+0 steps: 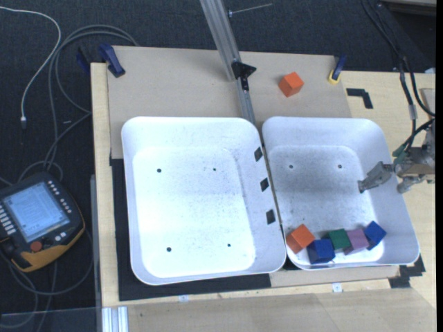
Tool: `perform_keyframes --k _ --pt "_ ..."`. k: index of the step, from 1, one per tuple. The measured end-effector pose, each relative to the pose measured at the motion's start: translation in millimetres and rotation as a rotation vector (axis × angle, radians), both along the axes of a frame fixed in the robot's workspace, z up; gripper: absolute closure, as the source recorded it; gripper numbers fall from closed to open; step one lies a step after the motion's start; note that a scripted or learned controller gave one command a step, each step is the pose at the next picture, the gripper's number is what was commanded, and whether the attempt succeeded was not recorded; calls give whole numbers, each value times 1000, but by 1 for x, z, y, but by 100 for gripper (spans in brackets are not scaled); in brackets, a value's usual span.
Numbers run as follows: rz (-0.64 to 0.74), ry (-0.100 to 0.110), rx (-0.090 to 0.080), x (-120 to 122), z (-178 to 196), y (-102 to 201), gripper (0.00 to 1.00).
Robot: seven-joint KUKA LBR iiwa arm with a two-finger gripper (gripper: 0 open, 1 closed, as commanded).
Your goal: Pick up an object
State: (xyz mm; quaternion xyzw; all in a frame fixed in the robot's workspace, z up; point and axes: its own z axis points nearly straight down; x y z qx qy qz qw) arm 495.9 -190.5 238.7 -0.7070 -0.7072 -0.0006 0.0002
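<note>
Five blocks (337,241) crowd the right bin's (387,144) near edge; end effector (377,176) above.

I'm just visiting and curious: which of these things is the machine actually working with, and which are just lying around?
Part of the job:
- small coloured cubes in the right white plastic bin: orange, dark blue, green, purple, blue
- metal two-finger gripper

Just lying about:
- orange cube on the bench
- grey handheld control pad
- left white plastic bin

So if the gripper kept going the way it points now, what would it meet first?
Probably the bare floor of the right bin: the gripper points left and downward over it, the blocks lying nearer the camera. Depth is unclear.
</note>
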Motion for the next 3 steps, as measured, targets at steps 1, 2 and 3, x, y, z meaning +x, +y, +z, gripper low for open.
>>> perform_keyframes --k 1,2,3 --pt "4 -11 -4 8 121 20 0" --pt "2 10 3 14 -28 59 0" --pt "2 9 2 42 -132 80 0"
